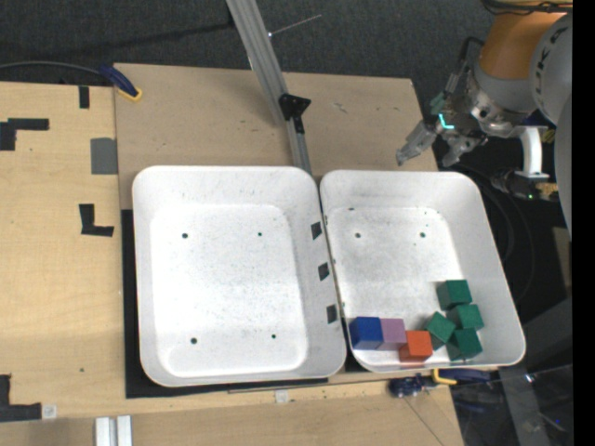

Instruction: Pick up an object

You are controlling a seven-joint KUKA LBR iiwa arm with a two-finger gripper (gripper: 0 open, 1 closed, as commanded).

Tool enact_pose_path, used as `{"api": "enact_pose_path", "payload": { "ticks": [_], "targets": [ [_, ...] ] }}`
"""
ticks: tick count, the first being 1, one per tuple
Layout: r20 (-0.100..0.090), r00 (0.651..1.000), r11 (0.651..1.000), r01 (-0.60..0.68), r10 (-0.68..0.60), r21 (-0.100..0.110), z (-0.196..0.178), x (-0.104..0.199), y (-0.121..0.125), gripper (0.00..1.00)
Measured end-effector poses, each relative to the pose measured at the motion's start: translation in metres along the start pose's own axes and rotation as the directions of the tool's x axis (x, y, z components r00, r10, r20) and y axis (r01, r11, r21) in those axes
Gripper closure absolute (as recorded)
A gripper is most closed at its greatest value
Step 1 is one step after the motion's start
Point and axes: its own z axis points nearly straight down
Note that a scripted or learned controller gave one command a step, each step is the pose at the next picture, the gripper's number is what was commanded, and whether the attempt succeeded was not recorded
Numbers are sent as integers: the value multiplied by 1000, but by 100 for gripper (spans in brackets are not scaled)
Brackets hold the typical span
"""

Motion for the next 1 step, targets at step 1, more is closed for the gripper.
{"api": "enact_pose_path", "payload": {
  "ticks": [1],
  "targets": [
    [0, 1000, 1000, 0, 0, 1, 0, 0, 0, 0]
  ]
}}
